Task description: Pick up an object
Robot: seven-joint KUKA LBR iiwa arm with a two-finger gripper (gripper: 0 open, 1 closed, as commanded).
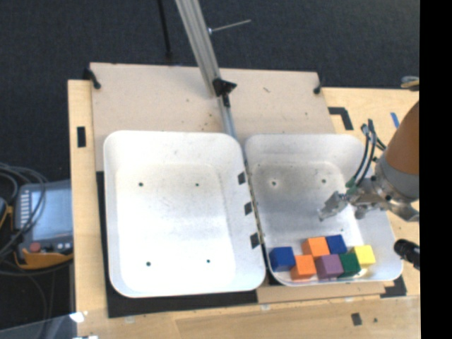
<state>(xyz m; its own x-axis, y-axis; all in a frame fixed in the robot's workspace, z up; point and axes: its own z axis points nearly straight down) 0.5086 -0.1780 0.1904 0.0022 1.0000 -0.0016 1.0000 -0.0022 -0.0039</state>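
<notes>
Dark carpet floor (85, 20) around wooden bench (81, 189).

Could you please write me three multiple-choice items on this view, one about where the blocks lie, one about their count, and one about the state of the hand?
1. Where do the coloured blocks lie?
A. In the left bin
B. In the near corner of the right bin
C. On the bench outside the bins

2. How many blocks can be counted?
A. Three
B. Seven
C. Twelve

3. Where is the hand relative to the blocks?
A. Above the right bin, apart from the blocks
B. Pressed down among the blocks
C. Over the left bin

Answers:
1 B: the cluster, from the blue block to the yellow block, sits in the near part of the right bin.
2 B: two blue, two orange, one purple, one green and one yellow.
3 A: the hand hangs over bare bin floor, farther from the camera than the blocks.
</notes>
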